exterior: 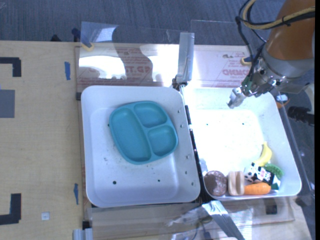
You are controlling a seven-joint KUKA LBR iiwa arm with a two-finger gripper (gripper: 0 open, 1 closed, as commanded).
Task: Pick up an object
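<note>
The right bin holds several small toys along its near edge: a brown round piece, a tan doughnut-like piece, an orange carrot, a black-and-white cow figure, a green item and a yellow banana. My gripper hangs over the far right part of this bin, well away from the toys. Nothing shows between its fingers.
The left bin carries a teal divided plate. A metal divider post rises at the back between the bins. Clear plastic panels stand behind both bins. The arm's orange band is at the upper right.
</note>
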